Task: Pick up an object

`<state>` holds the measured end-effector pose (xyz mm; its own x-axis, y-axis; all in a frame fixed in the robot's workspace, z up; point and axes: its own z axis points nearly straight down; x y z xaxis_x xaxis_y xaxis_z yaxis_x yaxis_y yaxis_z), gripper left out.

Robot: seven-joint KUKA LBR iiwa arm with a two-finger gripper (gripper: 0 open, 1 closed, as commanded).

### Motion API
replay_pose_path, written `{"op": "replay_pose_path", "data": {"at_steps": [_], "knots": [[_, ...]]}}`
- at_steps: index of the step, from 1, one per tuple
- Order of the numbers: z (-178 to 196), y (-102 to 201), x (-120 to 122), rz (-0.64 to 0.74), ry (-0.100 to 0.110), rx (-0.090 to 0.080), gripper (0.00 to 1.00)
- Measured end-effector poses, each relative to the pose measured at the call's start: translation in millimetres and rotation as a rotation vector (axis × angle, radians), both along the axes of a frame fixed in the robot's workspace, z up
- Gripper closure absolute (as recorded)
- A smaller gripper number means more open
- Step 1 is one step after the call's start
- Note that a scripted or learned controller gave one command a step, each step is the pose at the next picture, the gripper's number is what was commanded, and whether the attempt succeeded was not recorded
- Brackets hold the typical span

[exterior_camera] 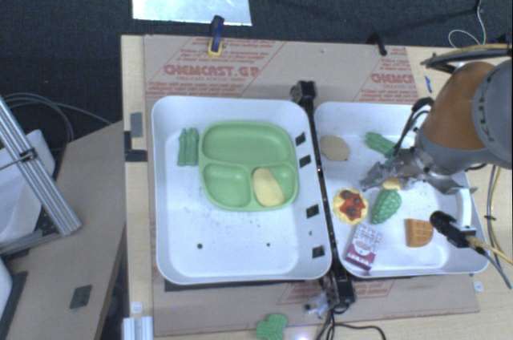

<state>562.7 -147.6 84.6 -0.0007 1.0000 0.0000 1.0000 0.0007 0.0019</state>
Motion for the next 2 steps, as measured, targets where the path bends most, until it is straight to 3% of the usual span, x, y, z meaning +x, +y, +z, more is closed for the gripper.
{"op": "replay_pose_path", "data": {"at_steps": [1, 2], "knots": [[11.1, 0.1, 1.1, 0.000, -0.003, 0.000, 1.00], [10.6, 0.2, 0.9, 0.000, -0.003, 0.000, 0.00]]}}
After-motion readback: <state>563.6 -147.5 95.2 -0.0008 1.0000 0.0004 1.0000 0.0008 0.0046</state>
